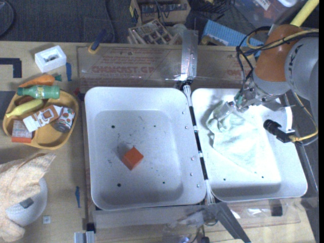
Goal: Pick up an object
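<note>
An orange cube lies on the floor of the left bin, a little left of its middle. My gripper is low over the upper left part of the right bin, reaching in from the grey arm with the orange band. A pale, whitish-green crumpled thing sits right at the gripper's tip; whether it is held is unclear. A faint translucent sheet spreads on the bin floor below it.
A black cable and plug hang off the wrist over the right bin. Left of the bins stand a yellow bowl of toy food, a white box and a pale cloth. Clear plastic walls run behind the bins.
</note>
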Tool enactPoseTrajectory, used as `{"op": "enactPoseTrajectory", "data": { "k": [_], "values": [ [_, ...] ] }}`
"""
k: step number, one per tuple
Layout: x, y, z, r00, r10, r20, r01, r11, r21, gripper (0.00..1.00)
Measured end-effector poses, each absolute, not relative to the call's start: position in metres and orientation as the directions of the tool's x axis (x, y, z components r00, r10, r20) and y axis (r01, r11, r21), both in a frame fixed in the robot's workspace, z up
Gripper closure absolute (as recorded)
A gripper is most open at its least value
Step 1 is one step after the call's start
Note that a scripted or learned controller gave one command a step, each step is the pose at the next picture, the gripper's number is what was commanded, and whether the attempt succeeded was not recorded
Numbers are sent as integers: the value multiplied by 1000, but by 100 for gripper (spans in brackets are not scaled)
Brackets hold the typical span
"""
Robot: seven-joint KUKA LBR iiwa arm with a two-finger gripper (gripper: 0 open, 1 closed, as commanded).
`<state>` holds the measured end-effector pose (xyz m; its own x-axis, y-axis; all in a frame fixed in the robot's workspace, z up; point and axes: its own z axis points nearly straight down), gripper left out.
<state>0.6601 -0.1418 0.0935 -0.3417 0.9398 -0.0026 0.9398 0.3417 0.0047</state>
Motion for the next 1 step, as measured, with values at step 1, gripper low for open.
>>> {"op": "enactPoseTrajectory", "data": {
  "k": [1],
  "values": [
    [637,-140,92,-352,936,-7,936,352,12,0]
  ]
}}
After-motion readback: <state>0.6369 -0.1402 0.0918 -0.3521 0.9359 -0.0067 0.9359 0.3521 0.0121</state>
